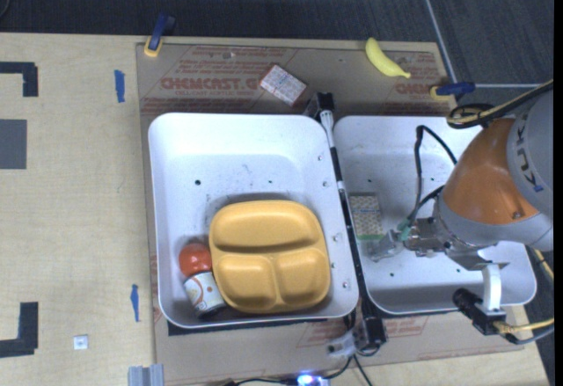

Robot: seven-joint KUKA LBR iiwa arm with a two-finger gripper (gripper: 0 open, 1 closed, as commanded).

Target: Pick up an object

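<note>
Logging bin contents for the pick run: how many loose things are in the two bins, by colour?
Yellow: 1, divided tray, left bin
Orange and white: 1, small bottle, left bin
Greenish grey: 1, flat pad, right bin
Total: 3

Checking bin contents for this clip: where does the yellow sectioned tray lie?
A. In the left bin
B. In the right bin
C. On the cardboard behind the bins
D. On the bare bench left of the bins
A: the yellow tray lies inside the left bin, at its near end, with a small orange-topped item beside it.
</note>
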